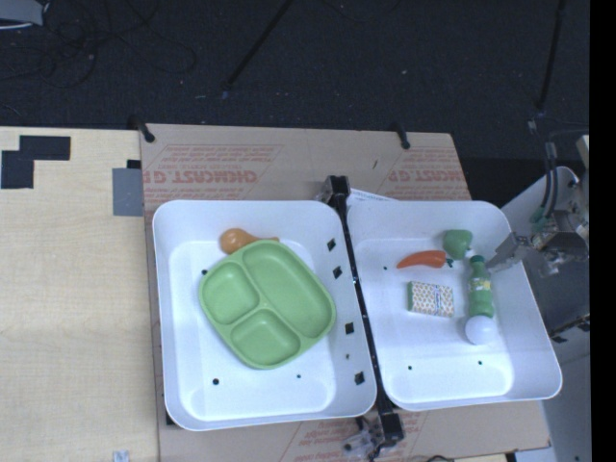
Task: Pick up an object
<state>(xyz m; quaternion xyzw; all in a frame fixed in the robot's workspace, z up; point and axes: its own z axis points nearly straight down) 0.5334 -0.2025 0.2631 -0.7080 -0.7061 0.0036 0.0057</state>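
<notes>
Gripper (553, 243) parked at right bin's (525, 378) edge, beside bottle (479, 287); finger state unclear. Nothing picked; items lie loose for grasping.

Glossy green plastic plate (267, 303)

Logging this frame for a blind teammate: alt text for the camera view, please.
Two shallow white bins sit side by side: the left bin holds a green divided plate with an orange object at its upper edge; the right bin holds a green bottle, a white ball, an orange carrot-like piece and a small patterned packet. The arm's gripper sits at the right bin's right edge.
</notes>
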